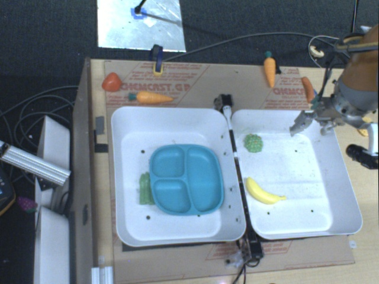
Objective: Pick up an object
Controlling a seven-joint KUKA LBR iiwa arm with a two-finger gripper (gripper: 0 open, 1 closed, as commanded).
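Dark carpet, a cardboard-topped bench, two glossy white bins and the arm hanging over the right one.

The left bin holds a smooth blue divided plate with rounded corners; a ridged green piece pokes out from under it at nine o'clock. In the right bin, a knobbly green ball sits near the dividing wall, and a curved yellow banana lies at six o'clock from it, apart from it. The gripper hovers over that bin's far edge, at about two o'clock from the ball, nothing between its grey metal fingers; whether the jaws stand apart or together I cannot tell. On the cardboard beyond the bins lie a tapered orange carrot, a red-orange lump at ten o'clock from it, and another carrot standing on end.
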